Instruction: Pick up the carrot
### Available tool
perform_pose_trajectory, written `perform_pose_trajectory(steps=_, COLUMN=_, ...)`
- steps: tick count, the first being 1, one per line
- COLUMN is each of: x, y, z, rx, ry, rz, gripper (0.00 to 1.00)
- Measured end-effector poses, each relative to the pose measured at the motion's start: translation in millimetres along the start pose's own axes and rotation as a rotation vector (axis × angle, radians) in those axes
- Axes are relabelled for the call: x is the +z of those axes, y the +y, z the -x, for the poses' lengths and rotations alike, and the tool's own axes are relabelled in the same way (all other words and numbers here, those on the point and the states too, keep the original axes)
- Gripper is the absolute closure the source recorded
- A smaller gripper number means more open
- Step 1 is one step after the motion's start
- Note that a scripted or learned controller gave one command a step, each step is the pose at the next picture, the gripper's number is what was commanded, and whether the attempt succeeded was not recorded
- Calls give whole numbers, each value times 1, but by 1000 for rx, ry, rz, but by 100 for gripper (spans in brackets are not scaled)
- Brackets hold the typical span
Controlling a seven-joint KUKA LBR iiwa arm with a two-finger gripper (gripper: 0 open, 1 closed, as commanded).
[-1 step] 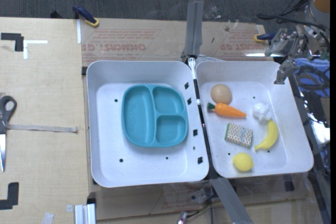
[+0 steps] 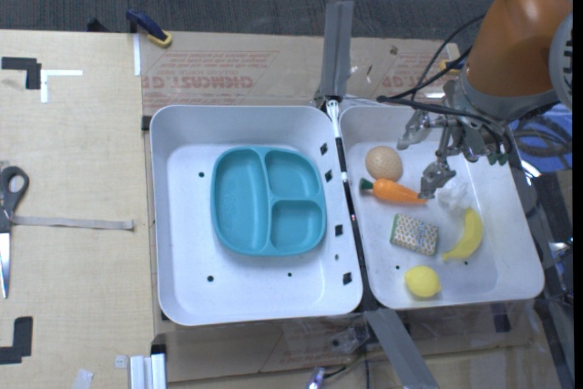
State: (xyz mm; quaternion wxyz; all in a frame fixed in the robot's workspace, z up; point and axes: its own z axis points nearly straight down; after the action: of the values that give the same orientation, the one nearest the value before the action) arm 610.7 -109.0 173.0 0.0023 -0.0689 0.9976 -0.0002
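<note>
Two bins sit side by side on the table [image 2: 73, 150]. The left bin [image 2: 173, 223] holds a divided tray [image 2: 269, 200] at its middle. In the right bin [image 2: 510, 273], an egg [image 2: 383, 164] lies at the back left, with the carrot [image 2: 393, 190] just in front of it. The tool [image 2: 435, 179] is at the carrot's right end. A sponge [image 2: 414, 235] lies in front of the carrot, a banana [image 2: 465, 235] to its right, and a lemon [image 2: 423, 282] nearest the front. Scissors [image 2: 9, 214] lie at the table's far left.

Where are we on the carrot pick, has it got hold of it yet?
Done: the claw is down in the right bin, right at the carrot's orange end.
In hand: closing in for the grasp. I can't tell whether the carrot is actually gripped.
Left: the carrot lies on the bin floor beside the egg, so a secure grip and the lift remain.
</note>
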Motion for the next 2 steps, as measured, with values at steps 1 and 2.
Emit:
perform_pose_trajectory(steps=1, x=70, y=6, z=3, rx=7, ry=-16, rz=-5, gripper=0)
perform_pose_trajectory(steps=2, x=74, y=12, z=-34, rx=113, ry=-12, rz=-3, gripper=0)
